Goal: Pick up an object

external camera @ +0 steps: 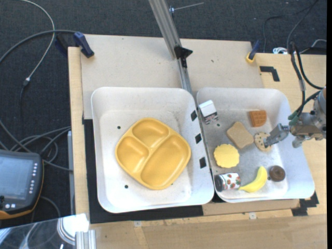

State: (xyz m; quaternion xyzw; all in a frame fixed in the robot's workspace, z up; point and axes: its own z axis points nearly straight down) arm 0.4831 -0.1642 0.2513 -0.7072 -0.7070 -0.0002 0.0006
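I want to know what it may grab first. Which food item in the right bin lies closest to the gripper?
The small round pale cookie, right beside the gripper. The toast slice, waffle, yellow disc and banana lie farther off.

We can read no text, brand or number here. The can's label print is too small for us.

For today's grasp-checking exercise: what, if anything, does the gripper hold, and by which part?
It cannot be told. The gripper is beside a small round cookie-like item in the right bin, but no hold is visible.

Blue clamp at bench corner, handheld screen far left
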